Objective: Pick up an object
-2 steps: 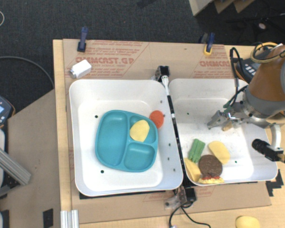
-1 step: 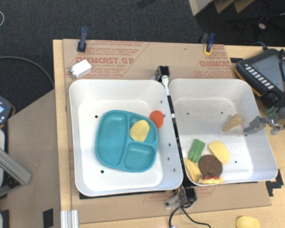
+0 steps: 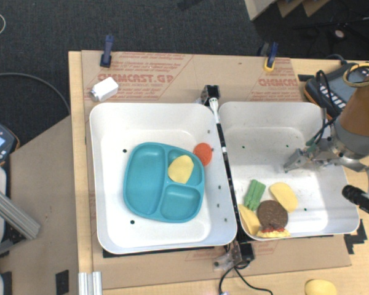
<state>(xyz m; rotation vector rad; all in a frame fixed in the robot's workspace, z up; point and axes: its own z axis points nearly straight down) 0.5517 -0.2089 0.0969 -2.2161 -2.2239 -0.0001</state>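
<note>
Gripper (image 3: 297,160) is seen over the right bin (image 3: 258,112), fingers spread, nothing held. The yellow piece (image 3: 283,196) nearby should be approached squarely, clear of the brown disc (image 3: 272,214).

Robotics laboratory: cardboard-covered bench (image 3: 172,72) fastened by clamps (image 3: 106,51), two white bins (image 3: 104,165) left of the gripper (image 3: 295,161), loose cables (image 3: 24,78) over dark carpet (image 3: 111,11)
</note>
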